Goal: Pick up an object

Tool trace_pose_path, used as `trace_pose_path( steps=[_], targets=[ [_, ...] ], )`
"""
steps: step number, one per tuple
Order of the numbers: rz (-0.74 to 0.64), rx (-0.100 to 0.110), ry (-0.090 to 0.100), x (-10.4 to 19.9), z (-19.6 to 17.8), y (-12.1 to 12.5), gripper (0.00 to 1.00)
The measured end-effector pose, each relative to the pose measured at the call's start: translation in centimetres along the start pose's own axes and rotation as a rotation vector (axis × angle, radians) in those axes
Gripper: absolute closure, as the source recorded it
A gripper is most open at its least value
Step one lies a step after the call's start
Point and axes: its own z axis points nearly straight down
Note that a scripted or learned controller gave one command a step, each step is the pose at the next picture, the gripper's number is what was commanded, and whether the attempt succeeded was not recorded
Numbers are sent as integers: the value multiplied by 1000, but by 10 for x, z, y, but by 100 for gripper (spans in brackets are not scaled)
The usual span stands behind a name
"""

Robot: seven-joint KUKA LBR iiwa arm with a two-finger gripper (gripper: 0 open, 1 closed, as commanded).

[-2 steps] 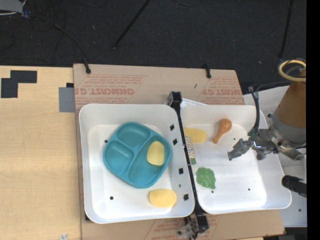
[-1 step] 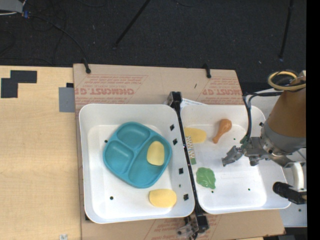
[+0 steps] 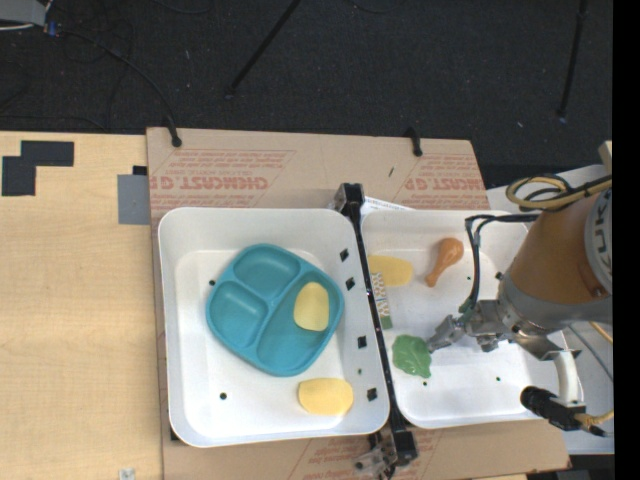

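You saw the gripper (image 3: 441, 335) low in the right bin (image 3: 470, 408), its 2 fingers slightly parted and closed on nothing, their tips touching the upper right edge of the green object (image 3: 411, 355), with the orange drumstick (image 3: 444, 259) well above them.

Dark carpeted floor (image 3: 300, 48) with cables and stand legs spans twelve o'clock; a pale wooden surface (image 3: 70, 318) lies at nine o'clock, printed cardboard sheet (image 3: 250, 173) at centre.
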Motion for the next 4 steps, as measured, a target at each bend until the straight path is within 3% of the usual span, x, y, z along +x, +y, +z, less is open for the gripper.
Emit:
trace_pose_path(
  steps=[1,3,4],
  targets=[
    [4,-3,-1,-1,-13,1,100],
    [-2,-12,-4,-1,-127,-3,100],
    [-4,-6,-1,49,-118,6,100]
  ],
)
